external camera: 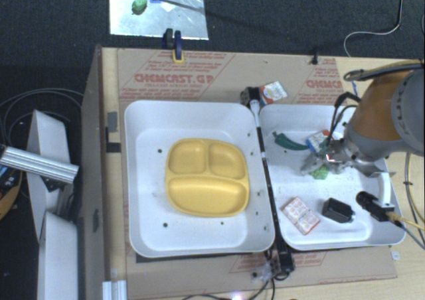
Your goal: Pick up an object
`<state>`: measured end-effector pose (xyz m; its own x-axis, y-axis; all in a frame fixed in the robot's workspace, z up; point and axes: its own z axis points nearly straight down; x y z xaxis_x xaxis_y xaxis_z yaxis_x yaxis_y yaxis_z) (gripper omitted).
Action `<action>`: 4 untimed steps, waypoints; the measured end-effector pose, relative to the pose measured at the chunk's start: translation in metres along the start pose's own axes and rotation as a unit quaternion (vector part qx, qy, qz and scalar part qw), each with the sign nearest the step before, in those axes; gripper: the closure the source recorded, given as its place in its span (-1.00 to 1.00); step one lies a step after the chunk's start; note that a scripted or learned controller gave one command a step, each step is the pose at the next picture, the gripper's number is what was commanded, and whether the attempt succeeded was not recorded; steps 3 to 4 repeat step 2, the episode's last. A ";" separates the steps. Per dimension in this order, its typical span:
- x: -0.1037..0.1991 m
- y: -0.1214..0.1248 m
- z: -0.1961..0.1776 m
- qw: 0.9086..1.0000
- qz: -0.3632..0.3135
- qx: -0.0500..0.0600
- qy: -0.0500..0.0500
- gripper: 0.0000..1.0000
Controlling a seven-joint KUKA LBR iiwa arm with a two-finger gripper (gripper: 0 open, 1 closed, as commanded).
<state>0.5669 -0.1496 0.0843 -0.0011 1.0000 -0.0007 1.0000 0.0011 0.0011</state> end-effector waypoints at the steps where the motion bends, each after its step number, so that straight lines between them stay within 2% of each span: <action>1: 0.000 0.001 -0.011 1.000 0.000 -0.001 0.000 1.00; 2: 0.075 0.053 -0.102 1.000 -0.002 -0.002 0.001 1.00; 4: 0.075 0.053 -0.102 1.000 -0.002 -0.002 0.001 1.00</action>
